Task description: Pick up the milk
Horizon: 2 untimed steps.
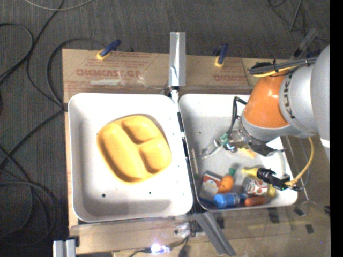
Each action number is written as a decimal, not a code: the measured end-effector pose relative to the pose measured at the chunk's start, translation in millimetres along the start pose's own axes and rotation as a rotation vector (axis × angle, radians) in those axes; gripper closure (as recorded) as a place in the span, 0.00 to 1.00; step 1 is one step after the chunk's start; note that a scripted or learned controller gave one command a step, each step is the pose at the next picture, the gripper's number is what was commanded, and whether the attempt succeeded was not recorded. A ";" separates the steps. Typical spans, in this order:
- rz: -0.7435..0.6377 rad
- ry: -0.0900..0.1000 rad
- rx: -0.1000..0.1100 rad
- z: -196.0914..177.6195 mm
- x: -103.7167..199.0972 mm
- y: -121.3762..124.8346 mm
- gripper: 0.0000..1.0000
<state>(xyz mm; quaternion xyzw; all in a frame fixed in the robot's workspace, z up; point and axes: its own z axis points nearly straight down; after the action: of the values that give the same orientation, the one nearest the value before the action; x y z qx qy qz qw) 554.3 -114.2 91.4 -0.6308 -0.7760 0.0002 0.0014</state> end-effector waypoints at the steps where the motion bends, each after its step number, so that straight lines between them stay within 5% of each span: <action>1: -0.051 -0.003 -0.009 3.9 0.8 32.3 0.00; 2: -0.051 0.002 -0.011 -5.6 2.4 34.0 1.00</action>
<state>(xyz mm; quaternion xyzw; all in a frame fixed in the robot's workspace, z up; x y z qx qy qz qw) 587.1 -104.9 96.9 -0.6108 -0.7918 -0.0047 -0.0011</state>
